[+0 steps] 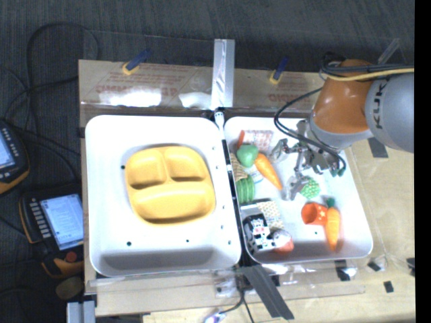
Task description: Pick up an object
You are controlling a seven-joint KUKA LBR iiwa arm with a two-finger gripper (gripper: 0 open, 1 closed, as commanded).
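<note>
The grey arm (394, 110) comes in from the right side, up high over the right bin (357, 244). Immediately above its wrist sits the big orange band (340, 106). From there the wrist bends down and a little to the left, so the gripper (301, 173) points into the top part of the right bin. A black cable (296, 103) loops over the arm near the band.

The metal fingers (294, 184) hang over the white bin floor, just beside a small green bumpy toy (310, 188). They look a little spread, with nothing pinched between them — but they are small and blurry, so it is hard to be sure.

The things to pick all lie in the right bin. An orange carrot (269, 171) sits left of the claw, tilted, with a green round toy (246, 155) touching its top end. Lower down is a striped green toy (245, 190). To the right, near the bin's wall, an orange cup (311, 213) lies next to another carrot (333, 225). At the bottom is a small checked box (259, 229).

The left bin (108, 247) holds a yellow tray (171, 183) with three parts.
</note>
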